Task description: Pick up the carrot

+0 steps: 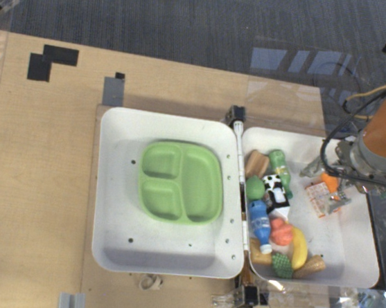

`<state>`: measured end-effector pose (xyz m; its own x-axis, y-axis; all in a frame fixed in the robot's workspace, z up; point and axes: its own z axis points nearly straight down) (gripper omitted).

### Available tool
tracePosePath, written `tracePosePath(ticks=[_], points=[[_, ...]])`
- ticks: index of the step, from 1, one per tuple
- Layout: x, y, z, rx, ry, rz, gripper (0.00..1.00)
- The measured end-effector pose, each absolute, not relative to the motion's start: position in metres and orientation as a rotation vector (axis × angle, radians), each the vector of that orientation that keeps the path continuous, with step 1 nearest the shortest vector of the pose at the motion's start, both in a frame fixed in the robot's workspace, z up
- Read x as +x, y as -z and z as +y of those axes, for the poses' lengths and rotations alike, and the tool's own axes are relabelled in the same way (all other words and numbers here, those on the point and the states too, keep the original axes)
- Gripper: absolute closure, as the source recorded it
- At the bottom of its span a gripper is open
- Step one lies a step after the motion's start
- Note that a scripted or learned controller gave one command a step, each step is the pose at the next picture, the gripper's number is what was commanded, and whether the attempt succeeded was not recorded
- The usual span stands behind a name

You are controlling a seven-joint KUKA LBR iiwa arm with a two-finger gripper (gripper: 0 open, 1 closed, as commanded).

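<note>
A small orange piece, which I take for the carrot (328, 180), shows in the right bin (357, 240) near its far right side. It sits right at the lower end of my gripper (335, 182), which hangs from the grey wrist and orange band coming in from the right. The wrist hides most of the gripper, and I cannot make out whether the carrot is held or only lies beneath it. A crumpled red-and-white packet (321, 198) lies just in front of the carrot, touching or nearly touching it.
Along the right bin's left side are a brown lump (255, 162), a green bottle (279, 165), a green ball (253, 189), a black-and-white toy (276, 190), a blue bottle (260, 222), a banana (299, 248) and other toy foods. The left bin (110, 230) holds a green divided plate (179, 181).
</note>
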<state>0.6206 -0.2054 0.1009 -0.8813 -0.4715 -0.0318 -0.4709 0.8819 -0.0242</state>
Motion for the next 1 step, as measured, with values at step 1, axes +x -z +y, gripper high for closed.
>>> tracePosePath(ticks=[1], points=[[0.6252, -0.1169, -0.2052, -0.760, 0.036, 3.000, 1.00]])
